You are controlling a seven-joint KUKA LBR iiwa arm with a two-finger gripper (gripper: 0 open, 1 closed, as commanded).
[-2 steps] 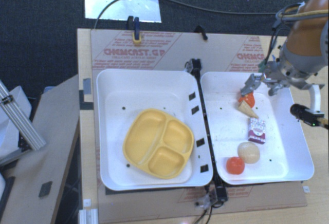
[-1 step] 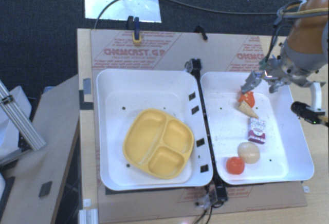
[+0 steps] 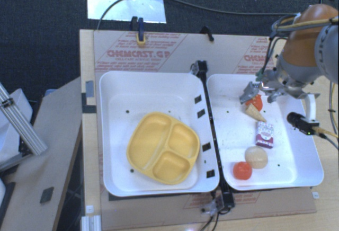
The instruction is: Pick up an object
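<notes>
**Gripper low over the far end of the right bin, above a small red item**

The bench [image 3: 159,44] carries two shallow white bins side by side. The left bin [image 3: 114,118] holds a yellow divided tray [image 3: 163,148] with three compartments, lying tilted toward the bin's near right corner. The right bin [image 3: 302,171] holds the small things, all along its middle and right of it.

The grey arm [image 3: 310,39] with its orange band comes in from the right and bends down over the far part of the right bin. Its gripper [image 3: 260,93] sits there with the two metal fingers [image 3: 249,92] spread apart, one on each side of a small red item [image 3: 257,102] that shows just below them. Whether the fingers touch it cannot be told; they do not look closed on it.

Just beside the red item, toward the near side, lies a pale wedge [image 3: 255,113]. Further toward the near edge is a small red-and-white packet [image 3: 265,134], then a beige round object [image 3: 256,157], and touching it at the near left a red ball [image 3: 242,170]
</notes>
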